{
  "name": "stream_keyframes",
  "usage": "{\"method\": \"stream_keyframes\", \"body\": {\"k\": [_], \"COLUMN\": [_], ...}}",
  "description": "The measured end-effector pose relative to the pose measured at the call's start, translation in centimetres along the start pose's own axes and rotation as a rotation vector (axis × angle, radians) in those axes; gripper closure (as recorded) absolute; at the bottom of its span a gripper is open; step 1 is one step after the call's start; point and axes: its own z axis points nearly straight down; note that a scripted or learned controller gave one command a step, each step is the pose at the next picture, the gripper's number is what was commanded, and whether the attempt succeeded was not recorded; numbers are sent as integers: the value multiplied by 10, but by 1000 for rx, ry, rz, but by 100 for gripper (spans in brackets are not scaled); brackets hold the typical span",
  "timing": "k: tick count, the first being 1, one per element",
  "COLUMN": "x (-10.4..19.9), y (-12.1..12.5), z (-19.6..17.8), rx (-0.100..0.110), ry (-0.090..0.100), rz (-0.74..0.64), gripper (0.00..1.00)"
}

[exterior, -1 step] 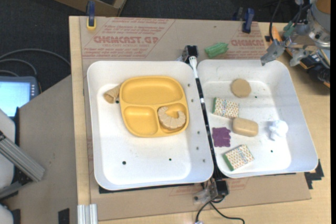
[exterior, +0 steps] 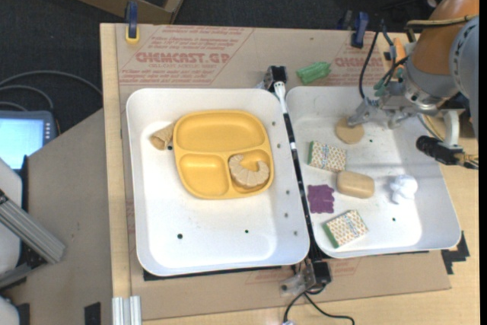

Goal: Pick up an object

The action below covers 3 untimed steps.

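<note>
the yellow divided tray (exterior: pixel 221 135) sits centre-left in the left bin (exterior: pixel 152 224). upper right in the right bin (exterior: pixel 437 236), the gripper (exterior: pixel 358 121) reaches the round tan piece (exterior: pixel 349 133), likely its target; open or closed, cannot tell.

A: Brown bench top (exterior: pixel 190 57), red lettering printed across it, and 2 white bins sit on it: left bin (exterior: pixel 152 240), right bin (exterior: pixel 434 236).

B: They touch along the middle. A green object (exterior: pixel 313 72) lies on the board just behind them.
</note>
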Motion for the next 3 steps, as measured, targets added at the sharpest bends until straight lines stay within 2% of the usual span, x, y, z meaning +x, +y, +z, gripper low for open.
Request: {"method": "stream_keyframes", "body": {"k": [1,2,3], "x": [46,44,45], "y": [7,8,8], "z": [2,-10,-9], "rx": [-8,-12,-11], "ry": [-1,-3,-4], "rz": [-4,-2,-2], "gripper": [0,100,0]}}
